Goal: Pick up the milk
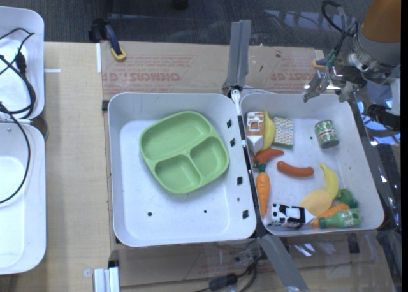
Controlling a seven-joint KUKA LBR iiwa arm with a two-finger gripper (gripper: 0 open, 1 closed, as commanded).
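Bench (70, 157): pale wood, bearing two shallow white bins side by side with a cardboard sheet (191, 67) under their far edges.
Left bin (127, 220): holds a green divided plate (184, 151) lying a little toward its far right part.
Right bin (366, 176): crowded with toy food along its left wall and near edge.
Arm (382, 10): grey with an orange band, above the right bin's far right corner.
Gripper (331, 83): hangs over the far edge of the right bin, fingers spread apart, nothing between them.
Milk (286, 215): small carton with black and white cow patches, lying on its side at the right bin's near left corner, well apart from the gripper.
Carrot (262, 190): along the left wall, just beyond the milk.
Juice box (255, 125): at the left wall, far end, with a banana (269, 132) and a speckled packet (284, 132) beside it.
Sausage (296, 169): mid-bin.
Can (326, 134): green and white, toward the far right.
Second banana (331, 181): toward the near right.
Green bottle (339, 221): at the near edge, right of the milk.
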